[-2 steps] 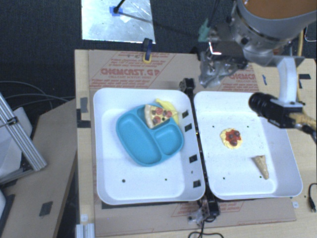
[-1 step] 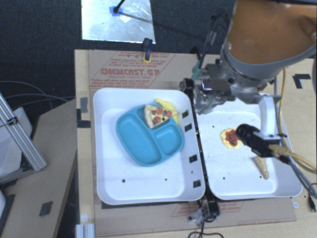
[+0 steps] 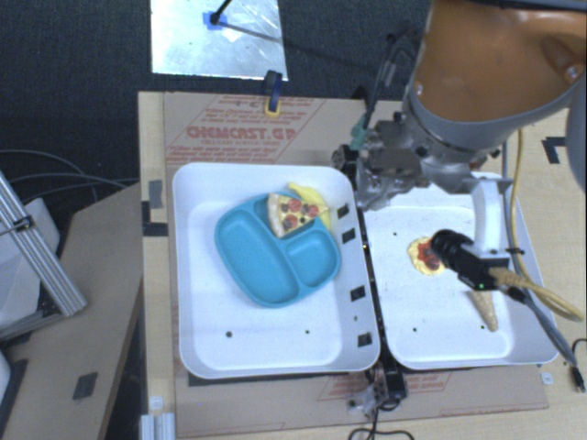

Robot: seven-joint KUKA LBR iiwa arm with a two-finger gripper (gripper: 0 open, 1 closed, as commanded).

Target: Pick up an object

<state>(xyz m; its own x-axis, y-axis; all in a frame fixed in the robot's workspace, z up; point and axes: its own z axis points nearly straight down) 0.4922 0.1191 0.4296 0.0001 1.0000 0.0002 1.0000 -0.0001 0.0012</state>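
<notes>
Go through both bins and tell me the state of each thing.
Blue plate, flat in the left bin, right way up.
Pizza slice, lying on the plate, toppings up.
Yellow piece, at the plate's far rim, partly hidden.
Round topped piece, flat in the right bin.
Cone, on its side.

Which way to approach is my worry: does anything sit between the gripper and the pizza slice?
A banana lies along the right edge of the pizza slice, facing the gripper; nothing else visible intervenes.
</notes>
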